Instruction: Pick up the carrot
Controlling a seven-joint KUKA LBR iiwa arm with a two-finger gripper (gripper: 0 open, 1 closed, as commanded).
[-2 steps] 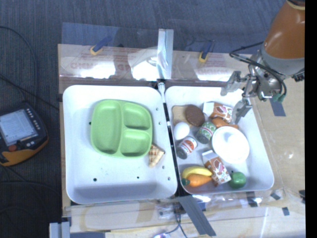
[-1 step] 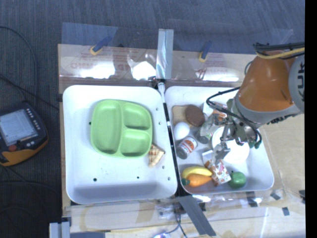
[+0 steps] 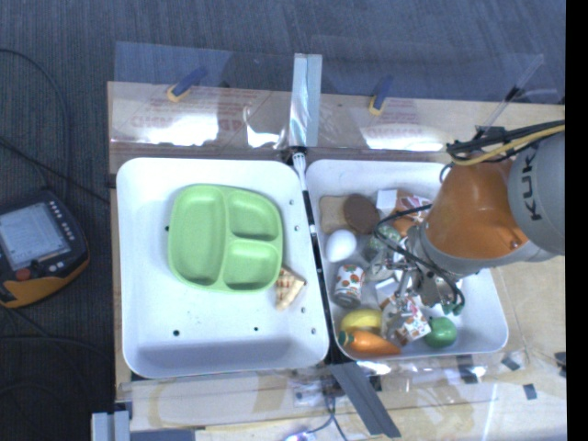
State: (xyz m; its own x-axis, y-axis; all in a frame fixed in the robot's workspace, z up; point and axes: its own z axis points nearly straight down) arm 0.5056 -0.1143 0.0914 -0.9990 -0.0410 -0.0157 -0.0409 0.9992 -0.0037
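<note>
Camera view: the carrot [image 3: 369,343] lies flat against the right bin's [image 3: 491,338] near wall, just below a yellow lemon [image 3: 361,321], likely left loose among the toy groceries for picking. The gripper [image 3: 411,303] hovers just up-right of it over a patterned can [image 3: 410,321], not touching the carrot; its grip cannot be told.

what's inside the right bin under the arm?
Right bin: carrot, yellow lemon, white egg, brown piece, can, green item. The arm covers the rest.
</note>
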